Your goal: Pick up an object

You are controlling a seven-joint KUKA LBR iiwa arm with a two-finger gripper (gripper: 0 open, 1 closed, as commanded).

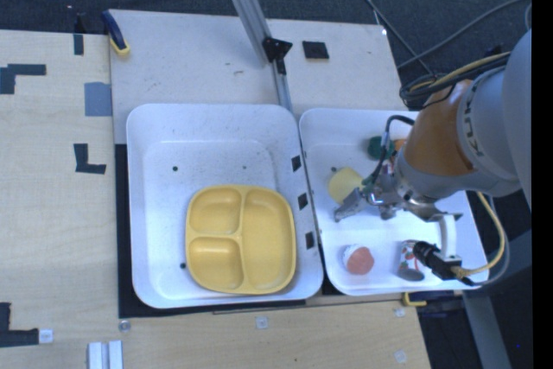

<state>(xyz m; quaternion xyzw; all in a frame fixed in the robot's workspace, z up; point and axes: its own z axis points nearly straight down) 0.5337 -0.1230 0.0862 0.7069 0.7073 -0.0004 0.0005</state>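
My gripper (349, 206) hangs low over the right bin (321, 143), near its left-middle part. Just above and left of its tip lies a pale yellow rounded object (344, 181), very close to it or touching; I cannot tell which. A small object with a red top and a white rim (358, 259) sits near the bin's front edge, apart from the gripper. A dark green object (378, 146) lies toward the back of the bin, partly hidden by the wrist. Nothing shows held in the gripper.
The left bin (151, 186) holds a yellow divided plate (242, 238) in its front half. The grey arm with its orange band (441, 143) covers the right side of the right bin. A metal pole (251, 4) rises behind the bins.
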